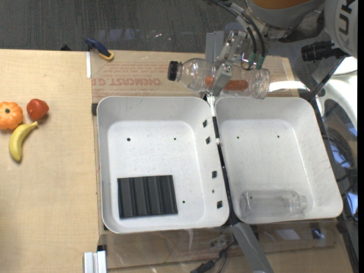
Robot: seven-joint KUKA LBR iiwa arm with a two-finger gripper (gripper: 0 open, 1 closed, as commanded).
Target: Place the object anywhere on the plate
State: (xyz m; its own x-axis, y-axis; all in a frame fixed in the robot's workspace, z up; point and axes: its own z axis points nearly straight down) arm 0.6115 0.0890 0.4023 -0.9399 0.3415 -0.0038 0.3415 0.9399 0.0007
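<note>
Right now, operator, you see this:

Arm: the grey arm (335, 16) with its orange band comes in at the top right corner, and its wrist hangs over the back edge of the bins.

Gripper: the gripper (218, 84) points down just behind the seam where the two bins meet. You can see its fingers closed around the middle of a clear bottle, one finger on either side of the body.

Held bottle: the held bottle (193, 73) lies level between the fingers, with its black cap to your left and its base to your right. It shows an orange patch near the fingers. It sits above the brown cardboard sheet (142, 73), behind both bins and not inside either.

Plate: the plate (147, 196) is a dark ridged slab lying flat in the front left part of the left bin (154, 100). Nothing rests on it, and it is well apart from the held bottle.

Right bin: the right bin (267, 100) holds a second bottle (270, 202), clear and lying on its side against the front wall.

Bench: on the wooden bench (45, 209), to your far left, you find an orange (9, 115) touching a red fruit (37, 109), with a banana (20, 141) just below them.

Clamp: a small blue and yellow clamp (99, 48) lies at the cardboard's back left corner.
</note>
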